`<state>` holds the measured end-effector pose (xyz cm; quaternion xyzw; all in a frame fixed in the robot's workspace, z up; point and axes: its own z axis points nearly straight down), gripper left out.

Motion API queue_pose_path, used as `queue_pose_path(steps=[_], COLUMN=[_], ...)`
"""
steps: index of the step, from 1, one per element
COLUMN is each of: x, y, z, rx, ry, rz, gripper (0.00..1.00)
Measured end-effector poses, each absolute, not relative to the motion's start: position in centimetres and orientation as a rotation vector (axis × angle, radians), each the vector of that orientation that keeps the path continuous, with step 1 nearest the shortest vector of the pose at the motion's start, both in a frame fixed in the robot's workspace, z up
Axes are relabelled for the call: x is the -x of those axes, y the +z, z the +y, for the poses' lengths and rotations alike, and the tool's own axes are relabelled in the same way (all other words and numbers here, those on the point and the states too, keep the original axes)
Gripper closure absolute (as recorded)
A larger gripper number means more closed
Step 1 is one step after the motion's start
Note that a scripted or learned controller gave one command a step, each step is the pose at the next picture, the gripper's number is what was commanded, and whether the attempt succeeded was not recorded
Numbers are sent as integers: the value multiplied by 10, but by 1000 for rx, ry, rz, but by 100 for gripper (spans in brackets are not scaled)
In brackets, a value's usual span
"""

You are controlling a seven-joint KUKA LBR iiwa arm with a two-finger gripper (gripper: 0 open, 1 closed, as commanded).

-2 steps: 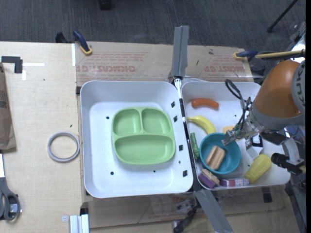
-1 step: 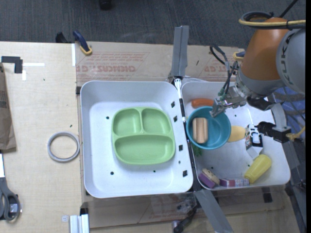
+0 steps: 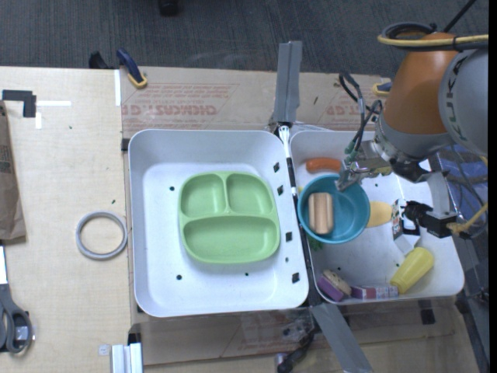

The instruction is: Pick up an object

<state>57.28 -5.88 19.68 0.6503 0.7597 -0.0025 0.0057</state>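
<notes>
While the grey arm (image 3: 435, 92) with its orange band leans in from the right, its gripper (image 3: 353, 171) hangs over the far rim of a blue bowl (image 3: 335, 208) in the right bin (image 3: 373, 142); whether the jaws are spread or pressed together I cannot tell. A tan cylinder (image 3: 321, 212) lies inside the bowl. Around the bowl sit an orange carrot-like piece (image 3: 322, 164), a pale yellow object (image 3: 380, 213), a yellow cup (image 3: 411, 269) on its side and a purple item (image 3: 334, 287). A green divided plate (image 3: 230, 217) rests in the left bin (image 3: 147, 231). On the wooden bench (image 3: 58, 177) lie a tape ring (image 3: 102, 234) and scissors (image 3: 14, 326); dark carpet (image 3: 194, 14) lies beyond.
</notes>
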Motion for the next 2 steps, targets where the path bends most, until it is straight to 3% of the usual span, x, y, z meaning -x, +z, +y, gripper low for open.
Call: queue_pose_path(steps=[1,2], x=[-604,-604], y=[241,191], z=[-16,-77], rx=[-2302,-2205], ry=[-5,-5], rz=[2138,2239], gripper=[100,100])
